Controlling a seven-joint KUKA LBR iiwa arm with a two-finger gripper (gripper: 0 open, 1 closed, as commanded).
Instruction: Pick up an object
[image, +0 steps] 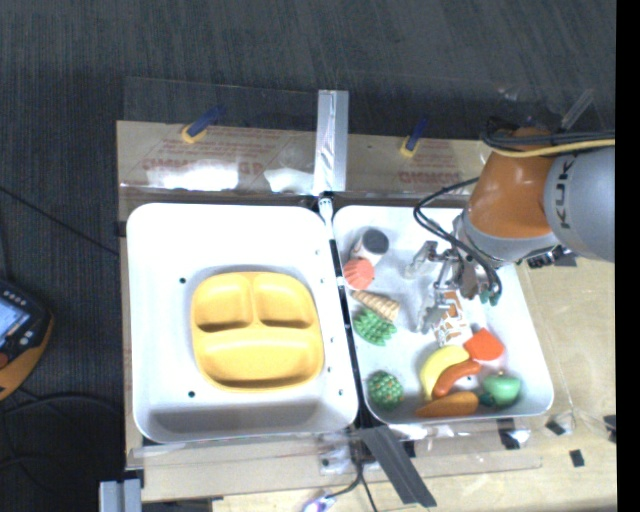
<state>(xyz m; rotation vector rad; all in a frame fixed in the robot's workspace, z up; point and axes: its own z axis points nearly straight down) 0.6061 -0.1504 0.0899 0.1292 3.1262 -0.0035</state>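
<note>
1. The metal two-finger gripper (443, 290) hangs over the middle of the right shallow white plastic bin (530, 340); whether it is spread or closed, or has hold of anything, cannot be told.
2. Just below it lie a smooth yellow toy banana (437, 366), an orange-red rounded piece (484, 345), a glossy green rounded toy (503, 389) and an orange carrot-shaped toy (447, 405).
3. To its left rest a ribbed tan cone (379, 302), a bumpy green piece (372, 326), a pink-orange lump (359, 270) and a dark round disc (374, 241).
4. A knobbly green ball (384, 388) sits near the front corner.
5. The left bin (160, 260) holds a yellow moulded compartment tray (257, 329).
</note>
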